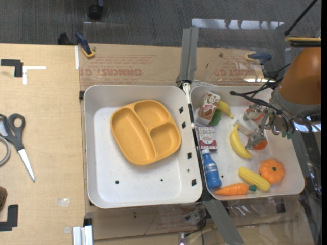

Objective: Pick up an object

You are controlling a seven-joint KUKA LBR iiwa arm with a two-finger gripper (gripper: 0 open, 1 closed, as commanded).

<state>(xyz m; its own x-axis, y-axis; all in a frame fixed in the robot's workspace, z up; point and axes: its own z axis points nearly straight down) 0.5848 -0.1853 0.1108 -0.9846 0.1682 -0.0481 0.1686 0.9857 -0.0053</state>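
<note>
A: Start at the left. What sits on the surface [41, 152]?

B: A pair of scissors [19, 144] with grey handles, blades pointing down and to the right. Nothing touches them.

A: Left bin?

B: The left bin [102, 188] holds one orange divided plate [145, 131], three compartments, lying flat and turned at a slant. It sits toward the upper middle of the bin floor.

A: Right bin, from its left wall outward?

B: In the right bin [294, 182], along the left wall: a small carton [208, 107] at the top with a green item just beside it, then a red-and-white box [207, 138], then a blue bottle [211, 171] with a white cap, lying lengthwise. Below that an orange carrot [232, 190] lies along the near wall. A banana [239, 144] curves in the middle of the bin; a second yellow piece shows near the carton. A corn cob [254, 179] lies between carrot and pumpkin [272, 170], touching the pumpkin.

A: Gripper?

B: The gripper [257, 137] hangs over the right bin, just right of the banana, cables around it. Something red-orange [259, 144] lies at its tip. Whether the fingers are spread or pressed together, I cannot tell; no grasp is visible
</note>
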